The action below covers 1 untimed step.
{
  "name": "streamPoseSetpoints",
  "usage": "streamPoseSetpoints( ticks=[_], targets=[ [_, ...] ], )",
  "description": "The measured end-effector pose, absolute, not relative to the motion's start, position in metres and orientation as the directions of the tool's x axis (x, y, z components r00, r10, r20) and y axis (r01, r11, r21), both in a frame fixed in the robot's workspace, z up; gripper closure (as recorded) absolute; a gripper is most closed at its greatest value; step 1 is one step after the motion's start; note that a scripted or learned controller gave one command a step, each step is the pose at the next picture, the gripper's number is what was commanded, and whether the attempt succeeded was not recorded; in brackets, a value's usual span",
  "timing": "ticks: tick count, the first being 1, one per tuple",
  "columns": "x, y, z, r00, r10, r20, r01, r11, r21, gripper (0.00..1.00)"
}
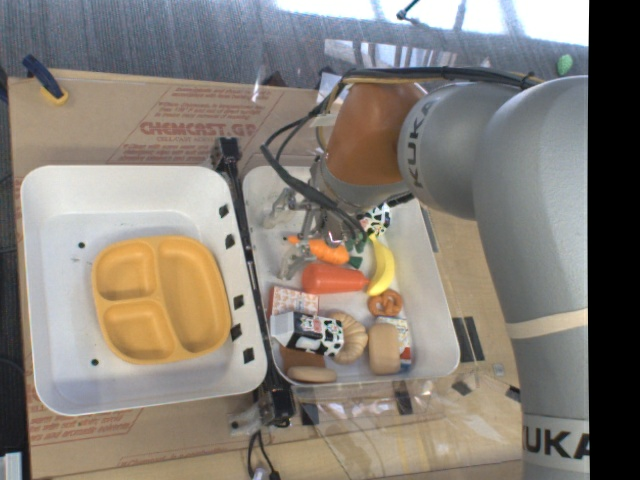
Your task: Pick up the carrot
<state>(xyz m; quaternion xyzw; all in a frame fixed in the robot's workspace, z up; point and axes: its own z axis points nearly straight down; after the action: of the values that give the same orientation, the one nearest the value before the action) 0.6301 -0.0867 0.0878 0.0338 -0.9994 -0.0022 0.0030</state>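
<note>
The carrot (326, 251) is a small orange piece lying near the middle of the right bin (440, 308); its thin end points left. My gripper (291, 234) is low over the bin's upper left part, at that thin end. It is open: one metal finger (284, 206) stands above the tip and the other below it. I cannot tell whether they touch the carrot. The orange wrist band (365, 133) and grey arm cover the bin's far right corner.
A red-orange tapered piece (336, 278) lies just below the carrot, and a banana (381, 266) to its right. Several more toy foods crowd the bin's near half, including a bread roll (383, 348) and a cow-patterned carton (318, 338). A yellow divided plate (158, 298) sits in the left bin (50, 208).
</note>
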Motion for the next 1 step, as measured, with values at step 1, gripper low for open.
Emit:
streamPoseSetpoints(
  ticks=[1],
  targets=[
    [0.6342,-0.0873,0.1035,-0.997,-0.073,-0.006,-0.073,0.997,0.000,1.00]
  ],
)
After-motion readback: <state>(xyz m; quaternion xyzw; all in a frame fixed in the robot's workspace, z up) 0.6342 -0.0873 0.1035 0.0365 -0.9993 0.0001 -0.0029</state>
